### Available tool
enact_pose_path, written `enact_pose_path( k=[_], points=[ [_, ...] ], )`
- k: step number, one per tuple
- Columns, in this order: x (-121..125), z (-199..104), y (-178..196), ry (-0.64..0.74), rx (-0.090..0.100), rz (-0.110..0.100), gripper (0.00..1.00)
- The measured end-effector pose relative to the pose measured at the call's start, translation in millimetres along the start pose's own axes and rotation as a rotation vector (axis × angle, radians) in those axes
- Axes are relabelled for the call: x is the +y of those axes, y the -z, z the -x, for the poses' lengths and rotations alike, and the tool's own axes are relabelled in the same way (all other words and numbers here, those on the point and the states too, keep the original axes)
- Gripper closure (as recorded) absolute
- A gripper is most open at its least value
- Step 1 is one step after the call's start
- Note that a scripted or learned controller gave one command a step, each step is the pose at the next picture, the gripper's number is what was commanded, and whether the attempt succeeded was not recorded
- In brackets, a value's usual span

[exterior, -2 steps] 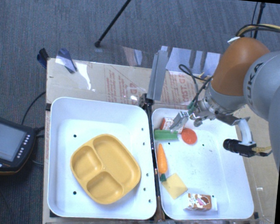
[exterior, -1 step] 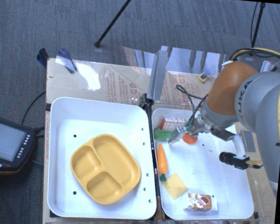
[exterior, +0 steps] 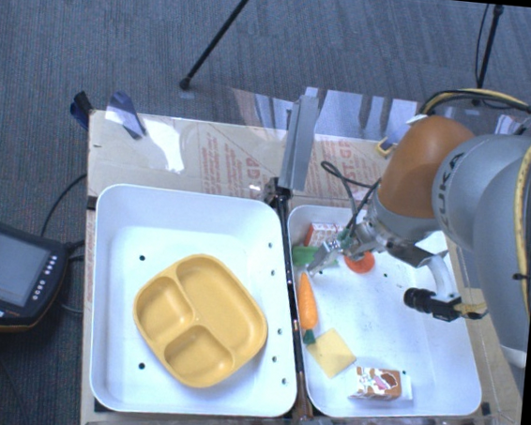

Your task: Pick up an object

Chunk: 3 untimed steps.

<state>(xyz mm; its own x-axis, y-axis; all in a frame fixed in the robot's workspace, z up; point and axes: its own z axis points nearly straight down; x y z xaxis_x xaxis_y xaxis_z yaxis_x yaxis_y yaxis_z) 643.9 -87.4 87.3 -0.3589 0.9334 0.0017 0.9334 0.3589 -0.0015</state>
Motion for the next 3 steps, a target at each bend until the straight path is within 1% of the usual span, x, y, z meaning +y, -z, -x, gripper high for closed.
enact_pose_path(
  k=[2,3],
  points=[
    [0.0,0.1,0.0,0.0,0.0,0.0,0.0],
    [-18.2,48.0,15.4,-0.27,-0.001,0.001,0.0]
  ],
)
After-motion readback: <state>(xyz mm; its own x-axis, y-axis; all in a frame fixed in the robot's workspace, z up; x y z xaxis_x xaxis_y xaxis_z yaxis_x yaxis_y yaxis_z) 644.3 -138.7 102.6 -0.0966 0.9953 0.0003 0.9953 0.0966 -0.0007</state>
